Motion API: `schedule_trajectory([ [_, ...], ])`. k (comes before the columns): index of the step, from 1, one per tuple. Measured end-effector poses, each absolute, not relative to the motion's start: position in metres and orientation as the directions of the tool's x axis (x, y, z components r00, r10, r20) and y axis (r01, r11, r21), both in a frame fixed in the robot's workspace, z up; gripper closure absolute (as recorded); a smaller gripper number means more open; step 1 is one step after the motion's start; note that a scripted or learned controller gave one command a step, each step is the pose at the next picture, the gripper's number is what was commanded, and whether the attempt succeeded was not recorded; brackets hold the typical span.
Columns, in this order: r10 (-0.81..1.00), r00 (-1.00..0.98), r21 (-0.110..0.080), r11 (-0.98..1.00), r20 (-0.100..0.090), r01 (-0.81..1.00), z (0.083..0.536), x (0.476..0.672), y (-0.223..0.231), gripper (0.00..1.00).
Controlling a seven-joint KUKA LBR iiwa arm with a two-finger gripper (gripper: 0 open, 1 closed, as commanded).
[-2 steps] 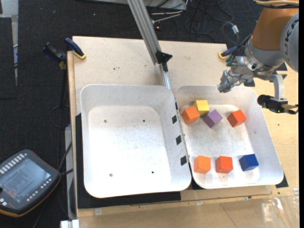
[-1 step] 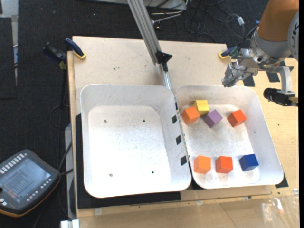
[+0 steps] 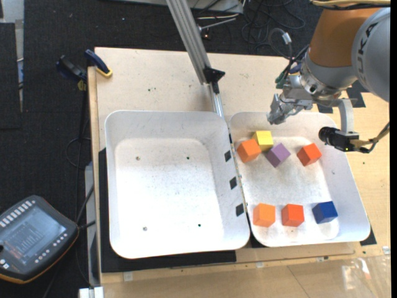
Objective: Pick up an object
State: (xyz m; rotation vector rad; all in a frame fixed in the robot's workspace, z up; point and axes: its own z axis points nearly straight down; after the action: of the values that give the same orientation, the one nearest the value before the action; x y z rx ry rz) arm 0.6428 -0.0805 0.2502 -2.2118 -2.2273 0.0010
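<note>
Arm: a grey arm with an orange band is reaching in from the right and is hanging over the far end of the right bin.
Gripper: it is pointing down and leftward above the right bin's far rim, near the yellow cube but apart from it; nothing is showing between its fingers.
Jaws: the fingertips are blurring into one dark mass from here, so whether they are spread or pressed together cannot be told.
Right bin: it is holding seven cubes in two loose rows.
Far row: an orange cube is sitting just beside a yellow cube, seemingly touching it; a purple cube is lying close to the yellow one; a red-orange cube is standing apart to the right.
Near row: a second orange cube, a red cube and a blue cube are lining up from left to right with small gaps.
Left bin: it is lying alongside the right bin, its right rim overlapping that bin's edge.
Bench: a pale board is carrying both bins; a slanted metal bar is crossing above its far side.
Pendant: a grey handheld unit with a screen is resting at the lower left, off the bench.
</note>
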Motion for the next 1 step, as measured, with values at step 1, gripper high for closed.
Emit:
schedule_trajectory([
  [1, 1.0, -0.007, -0.003, 0.007, 0.002, 1.0, 0.239, 0.617, -0.0305, 1.0],
])
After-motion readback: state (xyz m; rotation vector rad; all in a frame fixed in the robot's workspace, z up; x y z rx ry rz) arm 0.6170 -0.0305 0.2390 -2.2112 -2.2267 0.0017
